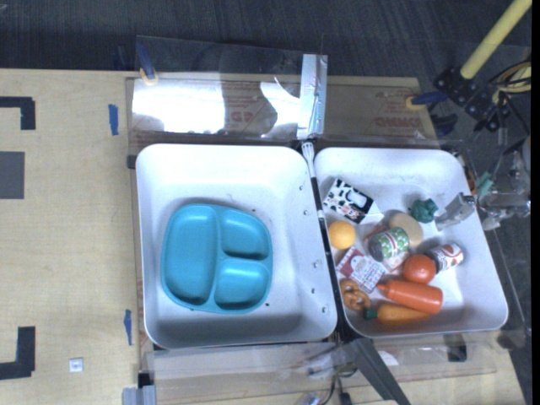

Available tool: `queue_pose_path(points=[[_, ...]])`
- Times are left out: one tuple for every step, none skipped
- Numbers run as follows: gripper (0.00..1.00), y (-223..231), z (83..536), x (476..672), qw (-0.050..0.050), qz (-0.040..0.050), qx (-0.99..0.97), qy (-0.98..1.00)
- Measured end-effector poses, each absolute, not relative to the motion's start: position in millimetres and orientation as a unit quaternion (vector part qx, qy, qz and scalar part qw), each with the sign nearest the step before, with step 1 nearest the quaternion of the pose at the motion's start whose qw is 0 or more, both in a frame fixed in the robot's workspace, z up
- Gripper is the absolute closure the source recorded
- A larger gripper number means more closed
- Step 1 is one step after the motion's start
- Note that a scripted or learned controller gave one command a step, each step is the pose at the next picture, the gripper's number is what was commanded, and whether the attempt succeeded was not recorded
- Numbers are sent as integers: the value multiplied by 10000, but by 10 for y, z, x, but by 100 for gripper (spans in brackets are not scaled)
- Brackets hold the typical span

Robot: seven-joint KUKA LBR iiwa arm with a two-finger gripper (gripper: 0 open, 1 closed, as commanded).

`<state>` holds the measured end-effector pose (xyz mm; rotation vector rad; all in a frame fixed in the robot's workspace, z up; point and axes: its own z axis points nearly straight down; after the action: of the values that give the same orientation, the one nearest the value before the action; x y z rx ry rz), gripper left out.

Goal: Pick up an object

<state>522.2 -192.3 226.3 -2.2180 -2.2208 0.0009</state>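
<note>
The right bin (396, 165) holds several small objects. Among them are a black-and-white spotted box (348, 199), a yellow-orange ball (342, 234), a green-and-white can (390, 244) and a teal piece (423, 208). A red tomato (419, 268), a red-and-white can (448, 256), two orange carrots (412, 294) and a pretzel (354, 296) lie toward the front. My gripper (456, 211) is a grey shape low over the bin's right side, just right of the teal piece. It looks blurred and nothing shows in its grasp.
The left bin (169, 167) holds a blue divided plate (218, 258). Clear plastic sheeting (228, 99) stands behind the bins. A yellow pole (502, 24) and cables sit at the back right, beyond the right bin.
</note>
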Motion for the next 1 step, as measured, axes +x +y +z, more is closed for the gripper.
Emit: queue_pose_path(points=[[0,-1836,1372,5955,2,3,-6058,-7956]])
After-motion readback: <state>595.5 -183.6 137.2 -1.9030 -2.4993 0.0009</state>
